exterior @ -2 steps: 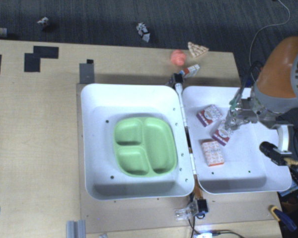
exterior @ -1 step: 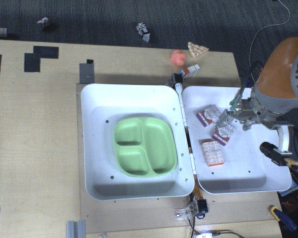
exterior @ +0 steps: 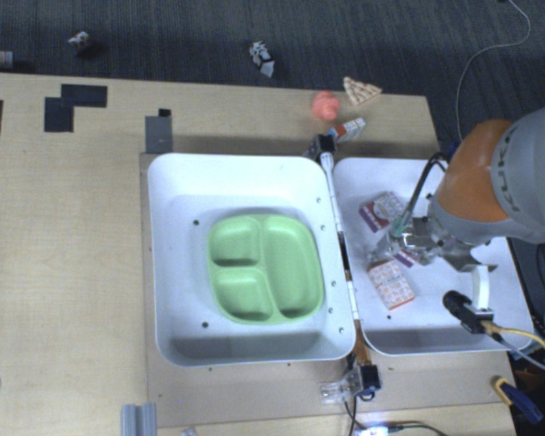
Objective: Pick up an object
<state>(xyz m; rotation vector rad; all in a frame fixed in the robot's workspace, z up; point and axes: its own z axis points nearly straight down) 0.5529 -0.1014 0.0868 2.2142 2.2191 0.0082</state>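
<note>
Packets [exterior: 392, 284] (two or three small pink-patterned ones) lying in right bin [exterior: 490, 334], near its middle. Gripper [exterior: 407, 241] on grey arm w/ orange band [exterior: 472, 184] down just beside them; can't tell if holding anything. Left bin [exterior: 177, 184] w/ green divided tray [exterior: 263, 267].

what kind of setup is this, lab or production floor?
Most likely a robotics lab grasping rig: a grey arm reaches into the right of two white bins on a plywood bench, with loose cables and stray objects on the carpet.
</note>
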